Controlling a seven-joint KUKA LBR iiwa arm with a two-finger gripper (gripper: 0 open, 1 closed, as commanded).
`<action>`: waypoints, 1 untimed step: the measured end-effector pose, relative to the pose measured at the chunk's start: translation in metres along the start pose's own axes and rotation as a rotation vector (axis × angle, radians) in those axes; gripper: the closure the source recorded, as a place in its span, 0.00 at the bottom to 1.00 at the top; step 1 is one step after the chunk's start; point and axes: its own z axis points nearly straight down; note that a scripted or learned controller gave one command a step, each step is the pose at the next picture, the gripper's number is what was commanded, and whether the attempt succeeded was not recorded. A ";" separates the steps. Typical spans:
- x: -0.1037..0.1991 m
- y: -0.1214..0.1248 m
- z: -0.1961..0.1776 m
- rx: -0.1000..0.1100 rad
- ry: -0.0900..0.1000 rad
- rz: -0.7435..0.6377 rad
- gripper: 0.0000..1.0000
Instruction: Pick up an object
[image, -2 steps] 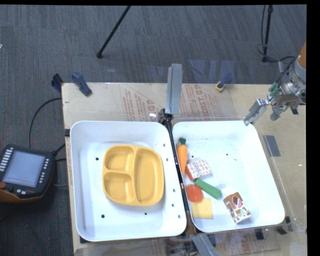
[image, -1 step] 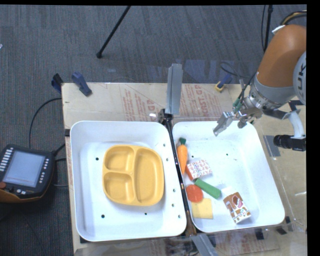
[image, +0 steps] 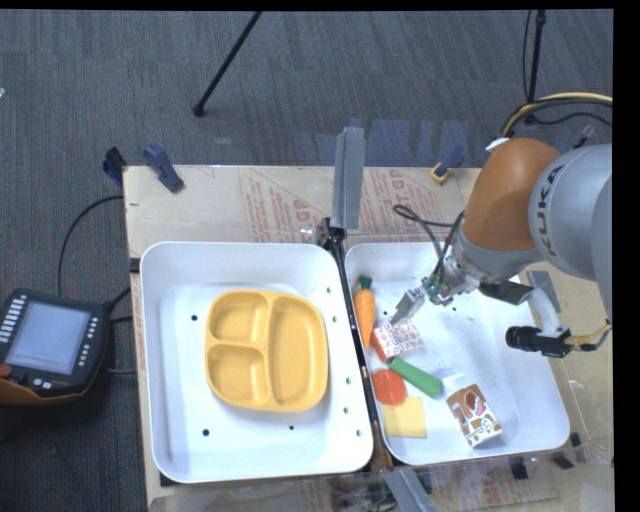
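The right bin holds several toy foods. An orange carrot lies along its left wall. Beside it is a small red-and-white carton, then a green pickle-like piece, a red round slice and a yellow cheese slice. A brown-and-white carton lies near the front. My gripper hangs just above the small red-and-white carton, slightly behind it, open with nothing between its fingers.
The left bin holds a yellow divided plate. A grey post stands behind the wall between the bins. A black fitting juts over the right bin's right side. A handheld pendant lies on the floor at left.
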 end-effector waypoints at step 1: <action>0.024 -0.026 0.019 -0.023 -0.015 -0.047 0.00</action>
